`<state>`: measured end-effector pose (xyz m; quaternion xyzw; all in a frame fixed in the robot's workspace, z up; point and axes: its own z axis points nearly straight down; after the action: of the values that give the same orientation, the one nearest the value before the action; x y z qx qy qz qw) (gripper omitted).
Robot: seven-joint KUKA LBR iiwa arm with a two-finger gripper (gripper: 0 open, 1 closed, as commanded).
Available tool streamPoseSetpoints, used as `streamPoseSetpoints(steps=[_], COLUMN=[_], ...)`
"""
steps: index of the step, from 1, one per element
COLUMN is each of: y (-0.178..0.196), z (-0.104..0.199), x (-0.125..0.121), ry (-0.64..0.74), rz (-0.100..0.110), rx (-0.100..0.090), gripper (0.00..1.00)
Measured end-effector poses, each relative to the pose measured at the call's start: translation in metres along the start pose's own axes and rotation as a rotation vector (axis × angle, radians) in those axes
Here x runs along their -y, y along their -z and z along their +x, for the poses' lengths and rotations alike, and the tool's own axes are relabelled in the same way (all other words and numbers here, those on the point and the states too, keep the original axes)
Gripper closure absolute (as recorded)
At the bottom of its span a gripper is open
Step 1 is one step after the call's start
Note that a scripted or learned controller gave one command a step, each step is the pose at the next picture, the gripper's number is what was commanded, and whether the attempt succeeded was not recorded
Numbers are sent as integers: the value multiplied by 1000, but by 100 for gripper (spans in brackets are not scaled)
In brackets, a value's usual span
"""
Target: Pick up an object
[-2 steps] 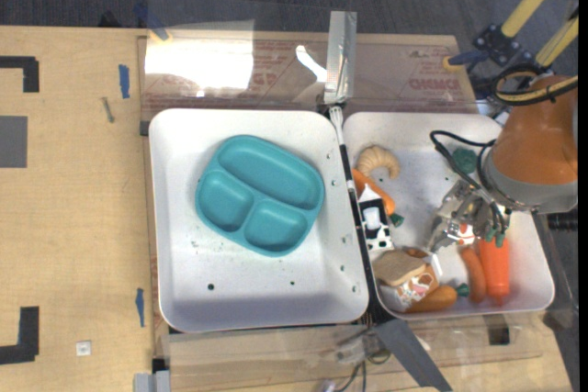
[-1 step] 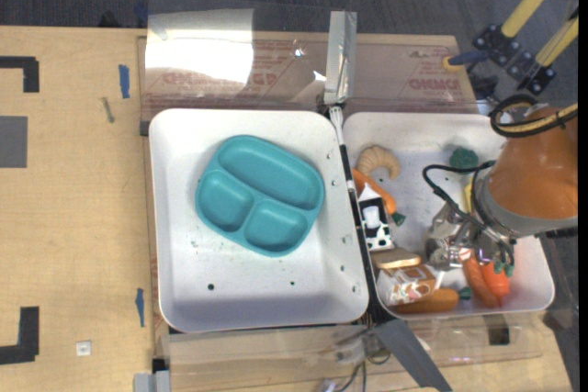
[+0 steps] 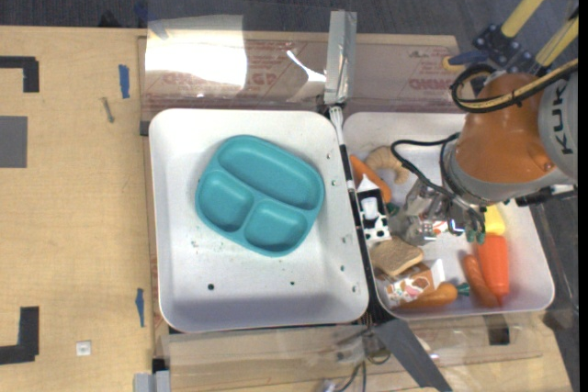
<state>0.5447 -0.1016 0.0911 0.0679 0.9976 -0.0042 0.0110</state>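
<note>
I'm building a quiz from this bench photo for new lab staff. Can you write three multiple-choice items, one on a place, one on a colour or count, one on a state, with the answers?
1. Where does the divided plate lie?
A. In the left bin
B. In the right bin
C. On the cardboard

2. What colour is the divided plate?
A. Red
B. Teal
C. Yellow

3. Where is the gripper right now?
A. Over the left bin
B. Parked off the bench
C. Down among the toy foods in the right bin

Answers:
1. A, since the plate sits alone on the left bin's white floor.
2. B, since all its compartments are teal.
3. C, since it hangs beside the bread slice and the orange carrot.
</note>
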Motion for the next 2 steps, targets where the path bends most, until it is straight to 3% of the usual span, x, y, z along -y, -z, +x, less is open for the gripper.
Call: streamPoseSetpoints(steps=[1, 2], y=[72, 2], z=[-57, -21], x=[20, 1], ry=[133, 102], rz=[-8, -10], rx=[-9, -17], gripper=[100, 100])
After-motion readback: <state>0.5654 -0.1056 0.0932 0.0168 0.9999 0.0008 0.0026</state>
